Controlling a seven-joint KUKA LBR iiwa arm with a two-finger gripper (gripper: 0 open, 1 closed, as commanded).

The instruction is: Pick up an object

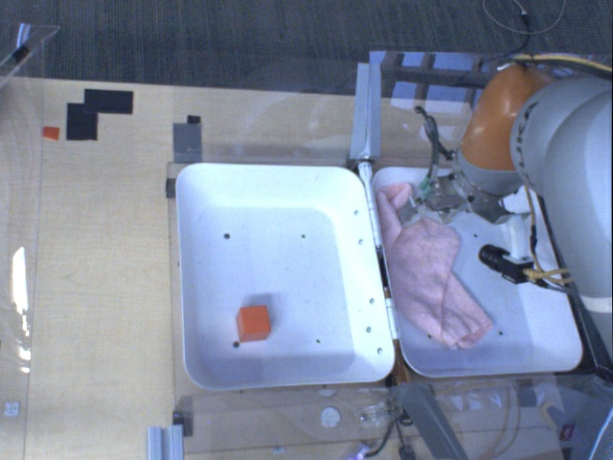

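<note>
1. Two shallow white plastic bins sit side by side on your pale wooden bench [96,286]; nearest the camera you meet their front rims, with the left bin [278,367] taking up the middle of the view and the right bin [536,348] next to it.
2. In the left bin, close to its front left corner, you have a small orange cube [254,323] lying alone on the floor, apart from every wall.
3. In the right bin, a crumpled pale pink cloth [431,276] stretches from the front middle back toward the rear left corner, running along the wall shared with the left bin.
4. Farther back, the gripper [436,197] is down at the rear end of that pink cloth, over the folded edge there. You cannot tell from this angle whether it is wide, narrow, or closed on the fabric, since the wrist hides the tips.
5. The orange cube lies well apart from the gripper, across the divider in the other bin.
6. Behind the gripper, the grey arm with its orange band [498,113] enters from the right.
7. Farthest off, black tape marks [96,111] sit on the bench's rear left.
</note>
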